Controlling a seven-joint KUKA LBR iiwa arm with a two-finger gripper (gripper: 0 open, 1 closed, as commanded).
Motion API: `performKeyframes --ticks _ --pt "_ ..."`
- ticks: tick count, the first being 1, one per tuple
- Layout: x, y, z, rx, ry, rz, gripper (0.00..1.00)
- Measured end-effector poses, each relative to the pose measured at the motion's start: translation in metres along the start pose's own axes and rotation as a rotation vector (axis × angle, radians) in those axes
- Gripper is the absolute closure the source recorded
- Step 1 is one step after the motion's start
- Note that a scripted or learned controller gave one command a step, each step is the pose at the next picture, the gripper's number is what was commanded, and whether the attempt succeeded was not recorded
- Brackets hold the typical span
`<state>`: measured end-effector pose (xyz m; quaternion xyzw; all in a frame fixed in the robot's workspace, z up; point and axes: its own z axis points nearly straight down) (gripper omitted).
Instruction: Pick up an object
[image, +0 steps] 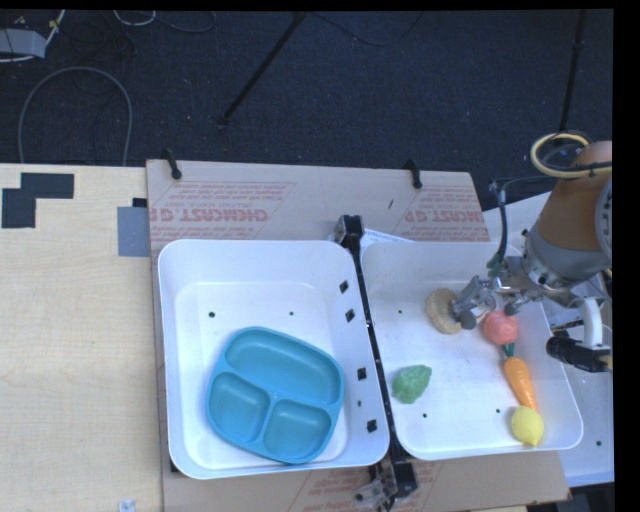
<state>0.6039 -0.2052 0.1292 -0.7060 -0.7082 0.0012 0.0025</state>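
Here, a blue tray (275, 393) is held in the left bin (190, 270); the right bin (420, 440) holds a tan piece (441, 309), radish (500, 328), carrot (519, 381), lemon (527, 425), green lump (411, 382); the gripper (470, 301), its state untellable, is seen beside the tan piece

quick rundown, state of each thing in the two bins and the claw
blue tray: flat in the left bin, compartments bare
tan piece: right bin, at the claw
red ball: right bin, beside the claw
carrot: lying flat
lemon: near the front corner
green piece: lying apart
claw: low in the right bin, grip unclear
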Motion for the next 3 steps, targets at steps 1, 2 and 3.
performKeyframes --ticks 1,2,3 --pt "0.001 0.001 0.042 -0.004 -0.002 0.001 0.00" --pt "0.000 0.001 0.029 -0.005 -0.002 0.001 1.00" --pt "-0.001 0.006 -0.033 -0.008 -0.003 0.002 1.00"
